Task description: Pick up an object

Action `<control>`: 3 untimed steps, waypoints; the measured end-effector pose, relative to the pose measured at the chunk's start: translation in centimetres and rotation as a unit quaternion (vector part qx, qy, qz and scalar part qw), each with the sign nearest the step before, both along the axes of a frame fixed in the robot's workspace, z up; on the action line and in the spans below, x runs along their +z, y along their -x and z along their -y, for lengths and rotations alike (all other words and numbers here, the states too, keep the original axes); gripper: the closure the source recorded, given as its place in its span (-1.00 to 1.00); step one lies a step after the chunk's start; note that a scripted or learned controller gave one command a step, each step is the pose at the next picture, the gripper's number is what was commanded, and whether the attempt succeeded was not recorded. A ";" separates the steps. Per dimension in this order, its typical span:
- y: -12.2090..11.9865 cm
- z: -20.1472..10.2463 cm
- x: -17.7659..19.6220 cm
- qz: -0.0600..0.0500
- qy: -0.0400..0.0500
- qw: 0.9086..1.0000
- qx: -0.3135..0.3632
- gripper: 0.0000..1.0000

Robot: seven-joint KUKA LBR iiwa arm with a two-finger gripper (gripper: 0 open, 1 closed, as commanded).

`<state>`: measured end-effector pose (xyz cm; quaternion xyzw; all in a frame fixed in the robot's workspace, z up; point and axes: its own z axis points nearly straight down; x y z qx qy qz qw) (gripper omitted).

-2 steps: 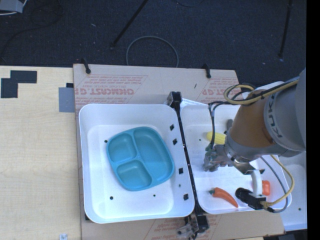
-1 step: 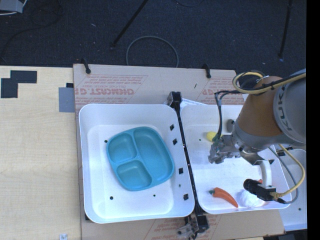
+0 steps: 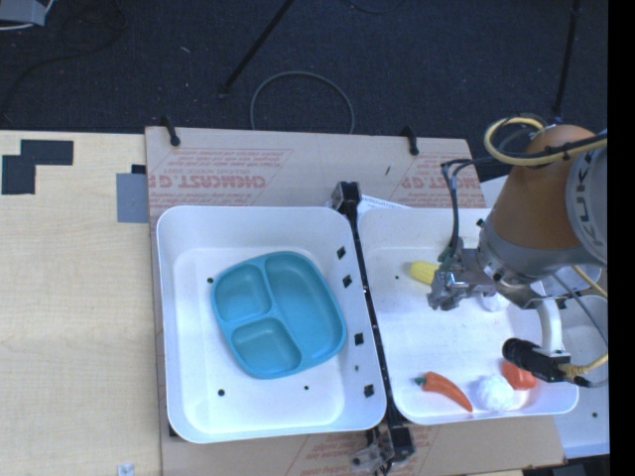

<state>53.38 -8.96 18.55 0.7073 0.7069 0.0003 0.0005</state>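
My gripper (image 3: 444, 293) hangs low over the middle of the right bin (image 3: 397, 236), under the grey and orange wrist. A small yellow object (image 3: 423, 272) lies just left of it, close to or touching it; I cannot tell which. An orange carrot-like piece (image 3: 447, 391) lies near the bin's front edge. Beside it to the right sit a white lump (image 3: 496, 394) and a small red-orange piece (image 3: 518, 376). Another small white object (image 3: 493, 301) peeks out from under the wrist.
The left bin (image 3: 189, 266) holds a blue divided plate (image 3: 277, 312) lying flat near its middle. A black divider rail (image 3: 360, 296) runs between the two bins. The arm covers the right bin's far right side.
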 end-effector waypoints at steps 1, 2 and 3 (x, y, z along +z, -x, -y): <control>-0.4 0.3 6.3 0.001 0.000 1.000 0.000 1.00; -1.7 -5.0 6.7 -0.002 -0.001 1.000 0.003 1.00; -1.6 -10.4 5.9 -0.003 -0.001 1.000 0.002 1.00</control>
